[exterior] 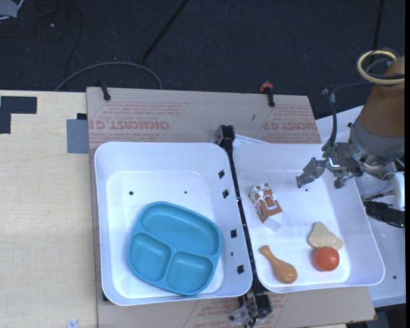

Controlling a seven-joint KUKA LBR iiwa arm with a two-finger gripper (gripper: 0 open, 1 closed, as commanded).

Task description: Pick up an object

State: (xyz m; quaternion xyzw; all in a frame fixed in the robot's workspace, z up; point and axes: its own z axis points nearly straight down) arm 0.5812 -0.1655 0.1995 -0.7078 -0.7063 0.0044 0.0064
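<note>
The right bin [297,287] holds a small brown and white block toy [265,201], a tan drumstick-shaped toy [279,264], a beige rounded piece [324,236] and a red tomato-like ball [326,258]. My gripper [316,170] hangs over the upper right part of that bin, above and to the right of the block toy. Nothing shows between its fingers. Its fingers look spread, with one grey fingertip [306,178] pointing left and down.
The left bin [106,183] holds a blue divided plate [173,247]. A black divider [234,203] runs between the two bins. Cardboard lies under both bins, and cables hang by the arm at the right.
</note>
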